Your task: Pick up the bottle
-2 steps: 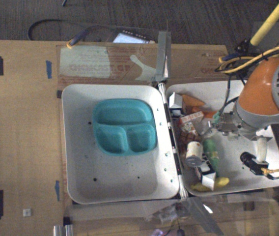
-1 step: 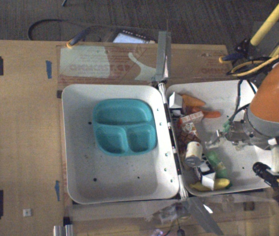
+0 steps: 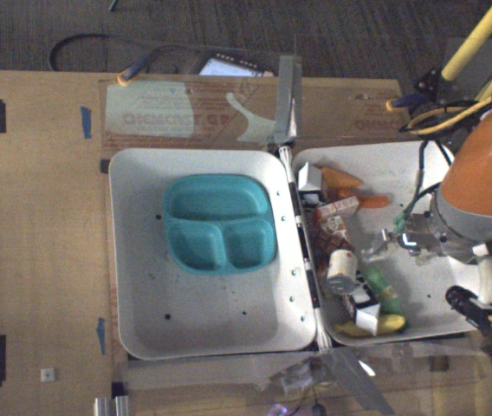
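Because the green bottle [image 3: 383, 289] lies on its side in a crowded corner of the right bin [image 3: 436, 159], the approach needs care before any closing move. The bottle sits toward 6 o'clock of that bin's floor, its long axis running from about 10 o'clock to 4 o'clock. A white can [image 3: 342, 271] stands just beside it at 10 o'clock, a banana [image 3: 386, 324] lies close at 6 o'clock, and a small white box [image 3: 365, 319] is near at 7 o'clock. The gripper [image 3: 393, 237] hangs over the bin at roughly 1 o'clock from the bottle, apart from it. Whether the gripper is open or closed cannot be told from this view, and nothing can be seen held in it. To do the step well, confirm that the gripper is wide open, then centre it over the bottle's middle. Turn the wrist so that the closing line crosses the bottle's narrow width, running from 1 o'clock to 7 o'clock. Descend straight down and keep clear of the can, which would probably tip if nudged. Judging by its shape, the bottle may roll, so a low, centred grip is advisable. The left bin [image 3: 133, 258] with its teal tray [image 3: 220, 222] plays no part.
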Robot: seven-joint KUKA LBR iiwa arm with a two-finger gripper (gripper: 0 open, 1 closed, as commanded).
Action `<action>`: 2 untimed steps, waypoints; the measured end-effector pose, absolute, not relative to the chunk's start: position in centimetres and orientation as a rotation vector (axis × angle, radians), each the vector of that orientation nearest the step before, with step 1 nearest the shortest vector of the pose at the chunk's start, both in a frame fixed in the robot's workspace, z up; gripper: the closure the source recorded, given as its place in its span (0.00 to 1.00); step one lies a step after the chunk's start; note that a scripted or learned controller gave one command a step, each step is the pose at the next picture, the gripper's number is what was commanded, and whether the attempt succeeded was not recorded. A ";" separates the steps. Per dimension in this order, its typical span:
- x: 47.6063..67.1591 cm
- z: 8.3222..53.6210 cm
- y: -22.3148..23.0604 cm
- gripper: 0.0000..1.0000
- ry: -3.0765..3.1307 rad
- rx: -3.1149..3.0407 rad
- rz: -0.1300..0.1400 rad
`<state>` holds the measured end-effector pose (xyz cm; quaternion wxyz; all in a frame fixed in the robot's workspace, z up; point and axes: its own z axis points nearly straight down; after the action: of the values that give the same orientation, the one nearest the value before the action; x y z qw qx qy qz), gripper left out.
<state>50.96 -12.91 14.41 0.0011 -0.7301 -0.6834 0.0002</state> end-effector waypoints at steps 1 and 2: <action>51.1 10.6 -14.6 0.00 -2.266 -2.198 -0.021; 54.0 11.9 -11.5 0.00 -1.982 -2.438 -0.001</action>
<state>53.96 -11.52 11.93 -0.0003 -0.7759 -0.6309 -0.0002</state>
